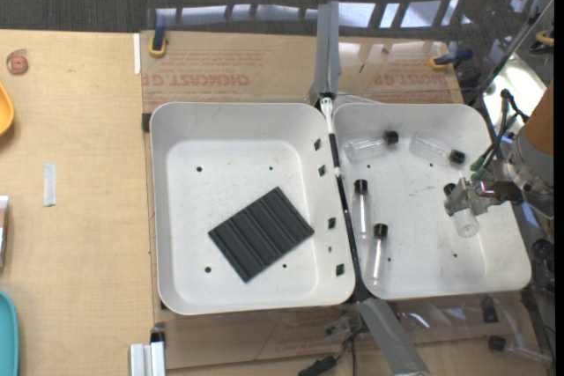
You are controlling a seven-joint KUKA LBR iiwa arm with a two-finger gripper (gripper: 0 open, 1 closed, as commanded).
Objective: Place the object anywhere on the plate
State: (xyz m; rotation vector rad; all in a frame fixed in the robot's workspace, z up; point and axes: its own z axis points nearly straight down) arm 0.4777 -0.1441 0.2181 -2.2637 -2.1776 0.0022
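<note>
Camera view, looking down on two white bins side by side. Left bin (167, 145) holds a dark ribbed plate (261, 233), rectangular, lying flat and turned at an angle, sitting toward 5 o'clock of that bin's floor. Right bin (414, 276) holds clear tubes with black caps: one tube (370, 143) near 11 o'clock, cap pointing toward 3; another tube (437, 151) near 1 o'clock with its cap at the 4 o'clock end; a third tube (361, 202) along the left wall, roughly upright in frame, cap at 12; a fourth tube (377, 249) at about 7 o'clock, cap at 12. Arm enters from 3 o'clock, gripper (462, 205) low over the right bin at about 3 o'clock of its floor. A clear tube-like object (467, 224) sits right at the gripper tip, at its 6 o'clock side, touching or just under it; too blurred to say whether it is between the fingers. Pincer state: cannot tell, metal parts and cables blur together. All tubes are well apart from the plate, none on it. Cardboard (229, 70) lies under the bins at 12 o'clock, wooden bench (70, 119) at 9 o'clock.
</note>
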